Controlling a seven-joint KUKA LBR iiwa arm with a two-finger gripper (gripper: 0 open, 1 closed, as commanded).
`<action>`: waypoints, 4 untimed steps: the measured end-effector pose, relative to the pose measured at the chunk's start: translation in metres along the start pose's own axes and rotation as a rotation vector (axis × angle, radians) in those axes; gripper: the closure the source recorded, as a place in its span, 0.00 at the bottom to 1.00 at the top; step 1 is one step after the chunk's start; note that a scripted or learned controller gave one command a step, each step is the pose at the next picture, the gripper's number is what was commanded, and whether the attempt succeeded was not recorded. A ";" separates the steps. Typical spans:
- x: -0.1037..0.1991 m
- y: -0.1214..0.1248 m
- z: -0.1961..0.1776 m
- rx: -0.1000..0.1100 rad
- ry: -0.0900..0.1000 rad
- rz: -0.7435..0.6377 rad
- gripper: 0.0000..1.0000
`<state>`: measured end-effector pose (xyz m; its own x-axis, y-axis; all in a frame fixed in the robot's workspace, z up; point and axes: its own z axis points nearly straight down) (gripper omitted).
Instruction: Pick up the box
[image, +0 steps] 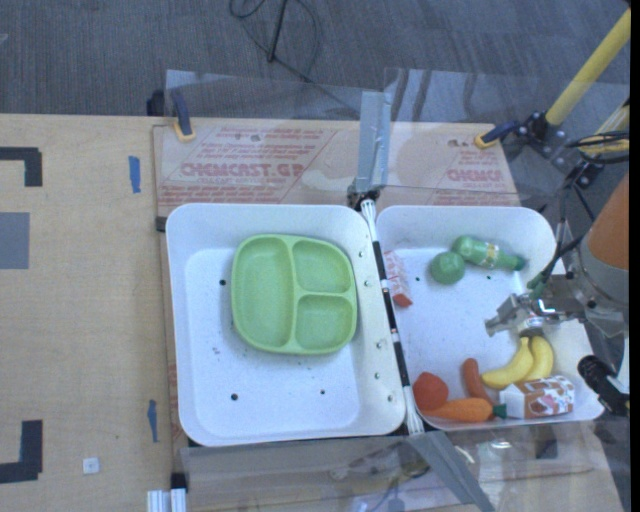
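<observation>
While the arm reaches in from the right, the claw (512, 318) is seen low over the right bin (470, 222), and whether it is open or closed cannot be told; nothing is seen held in it. Below the claw and slightly to its right, the box (547, 397) is found lying at the bin's near right corner, white with a reddish-brown picture, well apart from the claw. Between claw and box, a yellow banana (520, 364) is seen, just beside the box. Further left of the box an orange carrot (462, 409), a red sausage-like piece (472, 378) and a red tomato-like piece (430, 391) are gathered. Up and to the left of the claw, a green ball (447, 267) and a green bottle (484, 252) are placed. Far to the claw's left, a green divided plate (294, 293) is held in the left bin (200, 380) on the table (70, 300).
</observation>
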<state>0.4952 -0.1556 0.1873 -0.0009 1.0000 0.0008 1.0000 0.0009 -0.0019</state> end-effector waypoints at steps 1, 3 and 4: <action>0.042 -0.016 0.096 -0.003 -0.001 -0.073 0.00; 0.110 0.033 0.003 -0.001 -0.001 0.120 0.00; 0.063 0.039 0.058 0.001 0.000 0.190 0.00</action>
<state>0.5345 -0.0927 0.1295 0.1883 0.9821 -0.0002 0.9821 -0.1883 -0.0031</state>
